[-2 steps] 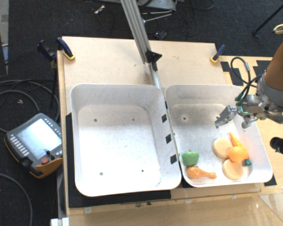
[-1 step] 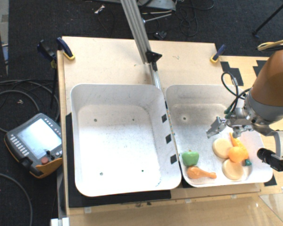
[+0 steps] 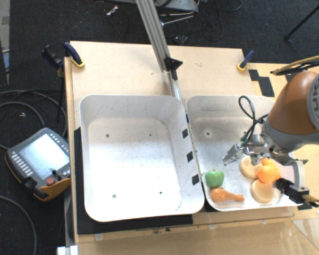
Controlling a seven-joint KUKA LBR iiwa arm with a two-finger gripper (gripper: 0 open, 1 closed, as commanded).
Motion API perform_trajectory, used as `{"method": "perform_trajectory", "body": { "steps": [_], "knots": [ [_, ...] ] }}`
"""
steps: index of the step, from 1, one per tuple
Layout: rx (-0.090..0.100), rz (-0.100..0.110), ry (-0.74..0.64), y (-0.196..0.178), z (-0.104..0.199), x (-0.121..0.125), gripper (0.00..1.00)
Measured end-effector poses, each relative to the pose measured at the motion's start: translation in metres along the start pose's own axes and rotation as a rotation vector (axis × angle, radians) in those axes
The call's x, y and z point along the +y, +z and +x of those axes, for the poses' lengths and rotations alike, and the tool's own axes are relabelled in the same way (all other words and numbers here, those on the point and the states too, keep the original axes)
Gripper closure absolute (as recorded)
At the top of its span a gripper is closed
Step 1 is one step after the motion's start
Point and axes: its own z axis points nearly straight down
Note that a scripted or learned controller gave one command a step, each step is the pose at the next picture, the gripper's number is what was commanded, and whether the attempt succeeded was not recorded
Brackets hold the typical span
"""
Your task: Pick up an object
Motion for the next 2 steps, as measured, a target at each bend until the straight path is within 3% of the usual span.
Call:
{"method": "perform_trajectory", "body": {
  "steps": [1,2],
  "knots": [
    [-0.009,-0.016,0.002,0.039,-0.003,0.003,0.0],
    [-0.008,-0.019,0.002,0.027,-0.002,0.004,1.0]
  ]
}}
